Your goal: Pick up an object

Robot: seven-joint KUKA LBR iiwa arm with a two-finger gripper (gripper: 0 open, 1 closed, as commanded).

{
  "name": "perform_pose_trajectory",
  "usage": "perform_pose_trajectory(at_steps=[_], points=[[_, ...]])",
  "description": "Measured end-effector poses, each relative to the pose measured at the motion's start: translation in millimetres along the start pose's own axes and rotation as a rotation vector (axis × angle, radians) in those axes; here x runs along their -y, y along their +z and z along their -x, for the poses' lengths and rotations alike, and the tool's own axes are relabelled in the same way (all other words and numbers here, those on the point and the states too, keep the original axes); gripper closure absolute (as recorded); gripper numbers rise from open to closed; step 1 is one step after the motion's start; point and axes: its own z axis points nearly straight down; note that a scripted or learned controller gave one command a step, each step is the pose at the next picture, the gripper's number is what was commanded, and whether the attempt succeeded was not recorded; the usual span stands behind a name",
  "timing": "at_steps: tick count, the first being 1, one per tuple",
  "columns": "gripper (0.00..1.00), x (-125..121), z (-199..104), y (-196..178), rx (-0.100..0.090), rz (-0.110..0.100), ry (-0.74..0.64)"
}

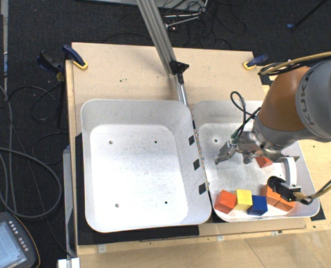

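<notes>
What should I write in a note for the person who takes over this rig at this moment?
Hand: low over the right bin, above bare floor; whether it is open or shut cannot be told, and nothing is seen in it.
Things: orange block, yellow block and blue block in a row at the right bin's near edge; other orange pieces beside them.
Done: no pick yet.
Left: grasp one block and lift it.
</notes>
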Motion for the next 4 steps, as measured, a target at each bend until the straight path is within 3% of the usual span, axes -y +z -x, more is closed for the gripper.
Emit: perform_pose_trajectory(at_steps=[1,3,4], points=[[1.0,-2.1,0.7,-13.7,0.002,0.008,0.0],[1.0,-9.7,-1.4,-128.7,0.003,0.014,-0.004],[1.0,-12.8,-59.2,-135.7,0.0,0.01,-0.009]])
